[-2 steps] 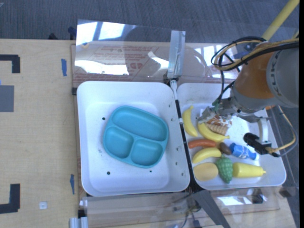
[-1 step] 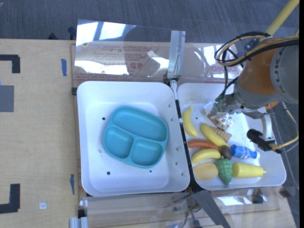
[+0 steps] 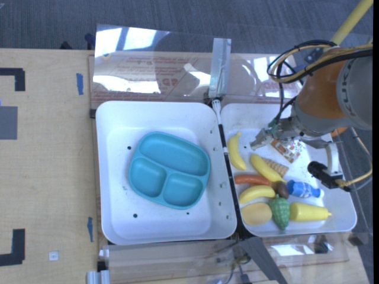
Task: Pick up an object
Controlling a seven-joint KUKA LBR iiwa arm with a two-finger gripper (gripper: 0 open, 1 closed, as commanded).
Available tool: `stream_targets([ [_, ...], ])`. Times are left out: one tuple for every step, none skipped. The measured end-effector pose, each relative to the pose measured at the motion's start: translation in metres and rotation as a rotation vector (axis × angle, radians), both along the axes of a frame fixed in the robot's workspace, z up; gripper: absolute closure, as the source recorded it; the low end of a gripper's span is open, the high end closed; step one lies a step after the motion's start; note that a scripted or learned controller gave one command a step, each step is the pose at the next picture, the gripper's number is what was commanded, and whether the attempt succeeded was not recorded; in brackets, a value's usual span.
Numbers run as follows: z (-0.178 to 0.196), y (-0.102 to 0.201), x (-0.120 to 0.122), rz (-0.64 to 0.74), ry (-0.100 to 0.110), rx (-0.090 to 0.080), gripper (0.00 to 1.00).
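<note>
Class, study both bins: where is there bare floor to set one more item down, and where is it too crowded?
Free: the left bin floor around the blue divided plate, widest along its near edge and far-left corner. Crowded: the right bin, where bananas, a carrot, a bottle and the tool are packed together.

Single fixed camera, mounted above bench [image 3: 41, 158], looking down at slant. Far side of bench toward top of frame, near edge at bottom. Medium distance: both white bins fully in frame, left bin [image 3: 112, 158] near centre, right bin [image 3: 346, 212] toward right edge. Arm [image 3: 331, 93] entering from right, cropped by frame edge. Dark floor [image 3: 177, 5] visible beyond bench at top.
</note>
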State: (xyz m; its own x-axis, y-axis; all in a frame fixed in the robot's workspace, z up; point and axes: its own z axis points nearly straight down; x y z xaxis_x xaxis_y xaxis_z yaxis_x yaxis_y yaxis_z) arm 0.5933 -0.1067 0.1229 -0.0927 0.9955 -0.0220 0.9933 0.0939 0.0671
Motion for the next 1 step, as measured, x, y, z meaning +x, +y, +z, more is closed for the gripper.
stream_targets([
  [-0.0114, -0.059, 0.016, 0.038, 0.023, -0.003, 0.0],
])
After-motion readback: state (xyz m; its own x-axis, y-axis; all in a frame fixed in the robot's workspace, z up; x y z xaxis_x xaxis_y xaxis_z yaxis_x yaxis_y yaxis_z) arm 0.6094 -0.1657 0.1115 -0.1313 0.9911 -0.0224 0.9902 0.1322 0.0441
